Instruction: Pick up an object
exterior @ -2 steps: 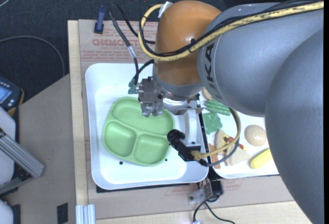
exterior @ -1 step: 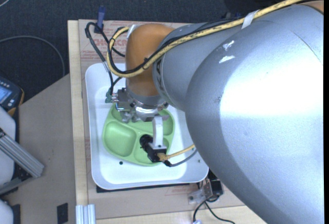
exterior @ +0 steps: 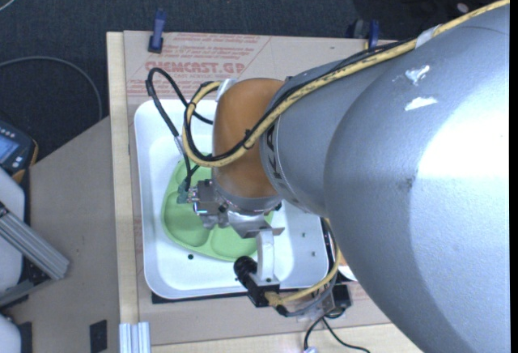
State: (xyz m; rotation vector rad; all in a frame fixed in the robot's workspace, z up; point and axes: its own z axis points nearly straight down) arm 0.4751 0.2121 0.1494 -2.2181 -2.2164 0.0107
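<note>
A light green, flat, soft-looking object (exterior: 184,218) lies in the left white bin (exterior: 154,181), partly hidden beneath the arm. The grey arm with its orange band (exterior: 243,141) reaches far over this bin. Its wrist and gripper body (exterior: 222,210) hang right above the green object. The wrist hides the gripper's tip, so contact with the green object cannot be judged.
Black and yellow cables (exterior: 174,116) loop beside the orange band above the bin's far side. A white bracket with a black fitting (exterior: 263,266) hangs over the bin's near edge. The bench board (exterior: 129,84) surrounds the bin, with blue clamps (exterior: 157,29) at its far edge.
</note>
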